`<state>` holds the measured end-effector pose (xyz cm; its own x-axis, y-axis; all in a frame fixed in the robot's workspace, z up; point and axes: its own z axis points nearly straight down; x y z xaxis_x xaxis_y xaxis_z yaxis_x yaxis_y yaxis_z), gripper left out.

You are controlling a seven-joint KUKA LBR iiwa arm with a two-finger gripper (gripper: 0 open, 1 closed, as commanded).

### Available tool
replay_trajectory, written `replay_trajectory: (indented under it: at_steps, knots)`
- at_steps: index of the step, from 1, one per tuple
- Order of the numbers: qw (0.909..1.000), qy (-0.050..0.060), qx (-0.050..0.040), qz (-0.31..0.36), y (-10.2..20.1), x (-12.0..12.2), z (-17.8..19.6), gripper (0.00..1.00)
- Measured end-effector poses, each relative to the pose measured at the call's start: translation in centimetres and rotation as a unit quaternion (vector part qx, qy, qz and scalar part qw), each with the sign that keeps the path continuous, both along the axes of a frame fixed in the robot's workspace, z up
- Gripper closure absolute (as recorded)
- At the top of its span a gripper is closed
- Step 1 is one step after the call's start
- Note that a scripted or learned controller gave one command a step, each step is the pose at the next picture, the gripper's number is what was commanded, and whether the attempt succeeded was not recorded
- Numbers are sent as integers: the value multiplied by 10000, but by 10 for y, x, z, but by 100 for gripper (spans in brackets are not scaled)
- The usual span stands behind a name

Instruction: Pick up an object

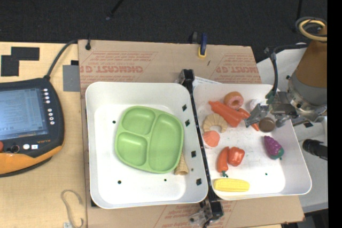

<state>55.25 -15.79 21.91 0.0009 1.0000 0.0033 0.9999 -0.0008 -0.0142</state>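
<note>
Dark carpet is seen behind a table [32,189] of light wood, on which a sheet of brown cardboard [160,64] is laid under two shallow white bins. At the far left a teach pendant [26,123] with a lit screen is rested on the table. The left bin [101,179] is occupied by a green divided plate [149,139], and a small tan cone [182,166] is propped beside the plate's lower right edge, against the wall shared with the other bin. In the right bin [296,181] a croissant [215,123] and a pink disc [211,139] are placed near the left wall, with a carrot [228,113] and a ringed doughnut [233,99] above them. A red pepper [231,156] is set lower down, and a corn cob [231,185] is laid along the near wall. The pincer [265,119] is lowered into the right bin just right of the carrot, and a small brown object [266,125] is seen at its tip; whether that object is gripped, and how far the fingers are parted, cannot be told. A purple eggplant [273,147] is found just below the pincer. The grey arm [312,69] is reached in from the right.
</note>
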Motion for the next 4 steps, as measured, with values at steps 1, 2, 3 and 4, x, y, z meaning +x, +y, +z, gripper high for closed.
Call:
replay_trajectory:
  at_steps: [1,2,3,4]
  knots:
    - [10000,-54,-9,6,0,2,6,0]
    - [10000,-35,-7,16,3,10,-42,0]
    - [10000,-27,-3,12,9,7,-106,0]
    - [10000,-43,-6,9,12,6,-133,0]
